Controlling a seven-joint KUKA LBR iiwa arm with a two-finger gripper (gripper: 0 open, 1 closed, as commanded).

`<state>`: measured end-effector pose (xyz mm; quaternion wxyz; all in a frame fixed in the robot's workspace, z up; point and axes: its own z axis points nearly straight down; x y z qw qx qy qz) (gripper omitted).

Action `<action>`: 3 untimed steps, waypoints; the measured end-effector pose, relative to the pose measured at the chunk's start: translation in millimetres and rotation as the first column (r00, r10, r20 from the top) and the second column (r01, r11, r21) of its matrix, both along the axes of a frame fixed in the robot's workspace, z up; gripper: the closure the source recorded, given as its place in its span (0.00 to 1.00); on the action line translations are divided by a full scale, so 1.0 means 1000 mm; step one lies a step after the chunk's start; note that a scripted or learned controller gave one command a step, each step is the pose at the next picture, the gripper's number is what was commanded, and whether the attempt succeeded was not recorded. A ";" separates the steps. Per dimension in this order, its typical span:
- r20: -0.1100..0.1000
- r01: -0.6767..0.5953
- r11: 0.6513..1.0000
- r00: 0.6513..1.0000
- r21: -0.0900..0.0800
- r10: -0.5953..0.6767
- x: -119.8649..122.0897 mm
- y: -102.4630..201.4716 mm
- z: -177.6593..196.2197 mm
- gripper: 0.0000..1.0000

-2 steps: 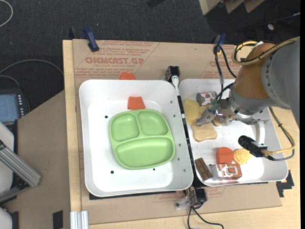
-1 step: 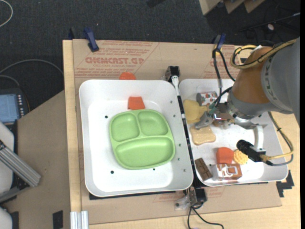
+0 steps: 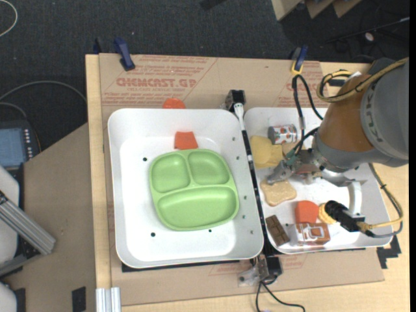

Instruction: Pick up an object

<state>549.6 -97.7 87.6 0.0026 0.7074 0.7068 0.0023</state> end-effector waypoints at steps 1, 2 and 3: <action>-0.003 -0.003 1.000 1.000 -0.001 0.003 0.068 -0.013 -0.001 0.00; 0.001 -0.002 1.000 1.000 -0.001 0.002 0.068 -0.012 0.010 1.00; -0.002 -0.007 1.000 1.000 0.003 0.007 0.027 0.058 0.102 1.00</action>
